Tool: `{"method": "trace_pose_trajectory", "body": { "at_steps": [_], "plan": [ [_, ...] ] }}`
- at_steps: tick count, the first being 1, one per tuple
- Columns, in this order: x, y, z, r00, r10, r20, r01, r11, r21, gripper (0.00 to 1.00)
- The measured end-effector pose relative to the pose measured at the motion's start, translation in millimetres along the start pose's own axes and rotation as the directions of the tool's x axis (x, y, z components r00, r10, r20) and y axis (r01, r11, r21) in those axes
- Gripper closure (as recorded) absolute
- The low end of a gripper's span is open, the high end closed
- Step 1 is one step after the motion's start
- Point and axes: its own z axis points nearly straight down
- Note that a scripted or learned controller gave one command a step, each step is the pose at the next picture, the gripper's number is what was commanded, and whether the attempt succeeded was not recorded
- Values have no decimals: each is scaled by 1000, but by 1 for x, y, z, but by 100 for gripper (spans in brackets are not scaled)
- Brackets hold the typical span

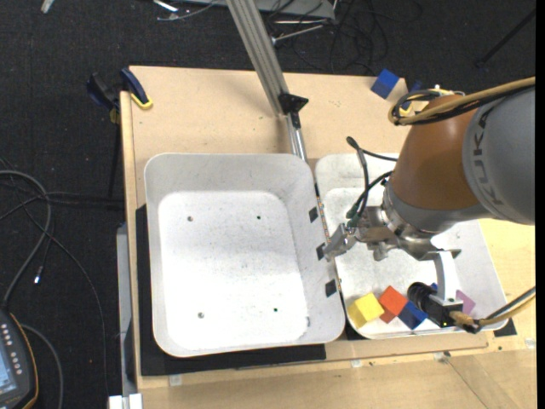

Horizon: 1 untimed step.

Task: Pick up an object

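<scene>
Several small blocks lie at the front of the right bin (341, 177): a yellow block (366, 310), an orange block (392, 302), a blue block (412, 316) and a purple piece (465, 302) by the right wall. My gripper (351, 235) hangs over the left middle of this bin, behind the blocks and near the wall shared with the left bin. The grey and orange wrist hides the bin floor behind it. I see nothing held at the gripper.
The left bin (162, 177) stands beside the right one. A slanted metal pole (260, 49) reaches down to the gap between the bins. A blue block (386, 83) lies on the bench at the back right, and a clamp (128, 88) sits at the back left corner.
</scene>
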Motion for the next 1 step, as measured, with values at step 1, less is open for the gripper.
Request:
{"method": "trace_pose_trajectory", "body": {
  "at_steps": [1],
  "plan": [
    [-29, 11, -80, 1000, 9, 5, -9, 1000, -13, 0]
  ]
}}
